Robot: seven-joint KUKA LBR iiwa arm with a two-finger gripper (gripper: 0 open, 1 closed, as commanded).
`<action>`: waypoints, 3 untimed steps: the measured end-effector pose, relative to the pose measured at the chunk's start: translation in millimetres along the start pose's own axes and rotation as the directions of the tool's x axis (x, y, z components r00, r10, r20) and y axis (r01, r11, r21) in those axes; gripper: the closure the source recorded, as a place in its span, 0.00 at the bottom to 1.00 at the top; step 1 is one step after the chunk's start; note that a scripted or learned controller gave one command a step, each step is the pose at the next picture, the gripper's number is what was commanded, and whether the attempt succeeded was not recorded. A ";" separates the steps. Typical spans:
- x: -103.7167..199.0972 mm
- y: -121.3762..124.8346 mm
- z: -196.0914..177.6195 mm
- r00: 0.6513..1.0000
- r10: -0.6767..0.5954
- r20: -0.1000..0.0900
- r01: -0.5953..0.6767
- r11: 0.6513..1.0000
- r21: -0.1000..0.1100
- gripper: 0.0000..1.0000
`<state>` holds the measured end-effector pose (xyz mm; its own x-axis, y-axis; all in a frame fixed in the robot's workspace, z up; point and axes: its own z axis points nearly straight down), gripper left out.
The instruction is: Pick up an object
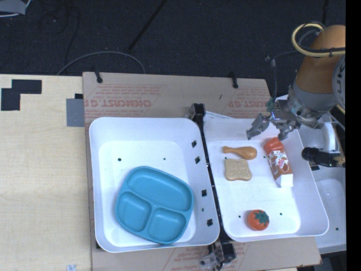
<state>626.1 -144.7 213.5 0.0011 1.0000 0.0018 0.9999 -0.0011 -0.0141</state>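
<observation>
- While my arm (318, 72) reaches in from the right, my gripper (271, 126) hangs over the upper right corner of the right bin (307, 222), its two fingers (255, 127) spread apart with nothing between them.
- A red-capped bottle (279, 162) lies just below my gripper, near the bin's right wall, cap end pointing up toward my fingers.
- A toy drumstick (240, 151) lies left of the bottle, and a tan slice of bread (237, 170) sits just beneath the drumstick.
- A tomato (258, 219) rests near the lower edge of the same bin, well apart from the others.
- The left bin (107, 151) holds a blue divided tray (153, 204).
</observation>
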 end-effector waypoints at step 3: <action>1.2 -4.0 99.2 1.000 -0.001 0.001 0.001 1.000 -0.006 0.00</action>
<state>620.8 -143.3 114.4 0.0002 1.0000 0.0012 1.0000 -0.0002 -0.0079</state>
